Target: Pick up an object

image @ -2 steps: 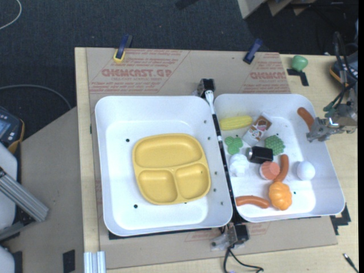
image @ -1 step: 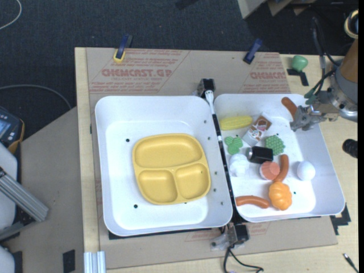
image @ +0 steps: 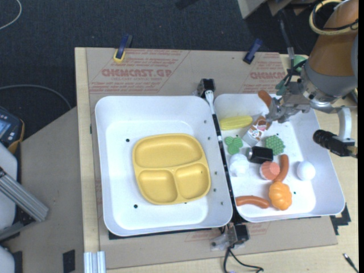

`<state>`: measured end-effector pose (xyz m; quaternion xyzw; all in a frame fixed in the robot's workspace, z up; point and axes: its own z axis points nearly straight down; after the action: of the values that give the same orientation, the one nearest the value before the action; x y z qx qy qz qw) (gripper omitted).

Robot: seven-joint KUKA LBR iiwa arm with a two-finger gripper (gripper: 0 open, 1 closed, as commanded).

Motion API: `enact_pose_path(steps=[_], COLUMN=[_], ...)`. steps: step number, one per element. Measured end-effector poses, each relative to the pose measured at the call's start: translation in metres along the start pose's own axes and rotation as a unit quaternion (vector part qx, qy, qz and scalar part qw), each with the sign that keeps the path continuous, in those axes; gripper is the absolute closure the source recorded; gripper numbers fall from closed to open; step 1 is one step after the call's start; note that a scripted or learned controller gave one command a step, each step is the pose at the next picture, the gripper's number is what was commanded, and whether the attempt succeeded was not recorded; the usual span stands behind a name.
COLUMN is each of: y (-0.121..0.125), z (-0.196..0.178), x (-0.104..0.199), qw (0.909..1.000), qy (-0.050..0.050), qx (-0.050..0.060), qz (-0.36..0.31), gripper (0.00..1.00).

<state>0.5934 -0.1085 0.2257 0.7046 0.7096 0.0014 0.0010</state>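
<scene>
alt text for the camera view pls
The grey arm's gripper hovers over the right bin, crowded with small toy foods. The left bin holds a yellow three-compartment tray.

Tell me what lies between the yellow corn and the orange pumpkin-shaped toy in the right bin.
In the camera view, between the yellow corn and the orange toy lie a black block and a pink round piece.

End effector (image: 277,111) over right bin (image: 324,201) (toy-crowded).
</scene>
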Motion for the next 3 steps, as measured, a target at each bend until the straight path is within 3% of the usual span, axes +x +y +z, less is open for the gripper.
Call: enact_pose_path(steps=[1, 2, 3], y=[0.034, 0.029, 0.019], z=[0.0, 0.009, -0.006], x=[0.021, 0.021, 0.032], qw=[1.0, 1.0, 1.0], qy=[0.0, 0.0, 0.0], qx=[-0.001, 0.003, 0.003], qz=[0.001, 0.003, 0.003], gripper=[1.0, 1.0, 1.0])
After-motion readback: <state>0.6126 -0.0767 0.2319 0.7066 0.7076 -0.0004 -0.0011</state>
